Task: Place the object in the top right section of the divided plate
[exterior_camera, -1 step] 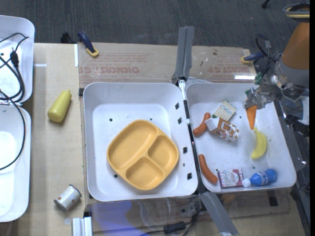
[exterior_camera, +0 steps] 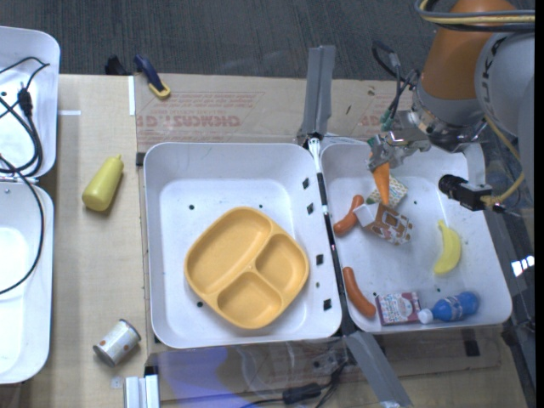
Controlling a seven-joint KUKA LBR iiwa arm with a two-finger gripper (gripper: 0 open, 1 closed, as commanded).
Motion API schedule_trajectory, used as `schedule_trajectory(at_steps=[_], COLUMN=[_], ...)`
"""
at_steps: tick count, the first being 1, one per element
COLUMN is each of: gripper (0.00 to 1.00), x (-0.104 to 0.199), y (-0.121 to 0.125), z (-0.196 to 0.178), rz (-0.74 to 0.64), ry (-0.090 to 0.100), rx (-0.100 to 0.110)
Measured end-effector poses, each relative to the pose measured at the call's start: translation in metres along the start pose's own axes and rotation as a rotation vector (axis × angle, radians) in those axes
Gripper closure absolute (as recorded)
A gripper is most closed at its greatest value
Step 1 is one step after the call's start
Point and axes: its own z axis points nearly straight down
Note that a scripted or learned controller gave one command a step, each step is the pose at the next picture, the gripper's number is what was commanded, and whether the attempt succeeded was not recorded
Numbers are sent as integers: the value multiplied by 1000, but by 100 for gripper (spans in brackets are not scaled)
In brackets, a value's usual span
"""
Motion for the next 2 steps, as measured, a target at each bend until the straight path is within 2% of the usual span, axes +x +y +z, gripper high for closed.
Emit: schedule_trajectory(at_steps=[1,2], gripper=[100,100], x=[33,69], y=[-57,-75], z=[-93,-137], rz=[180,157], ry=[-1,-1], rx=[2,2])
